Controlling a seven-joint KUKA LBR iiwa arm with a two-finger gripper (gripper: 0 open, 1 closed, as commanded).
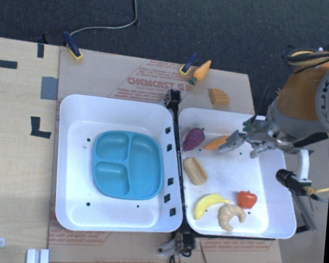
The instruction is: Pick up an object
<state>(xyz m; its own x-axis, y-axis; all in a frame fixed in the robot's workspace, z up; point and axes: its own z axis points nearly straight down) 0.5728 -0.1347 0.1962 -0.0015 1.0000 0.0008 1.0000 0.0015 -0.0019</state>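
My gripper [240, 142] hangs low over the right bin [277, 225], near its far wall, with one finger tip touching or just above the carrot [215, 143]. I cannot tell how my tool is set, nor whether it grips anything. The carrot lies just right of the grapes [193, 138]; the bun [195, 170], banana [208, 204], croissant [230, 216] and tomato [247, 199] sit nearer the camera. I judge this the approach. Next I must straddle the carrot squarely, then clamp.
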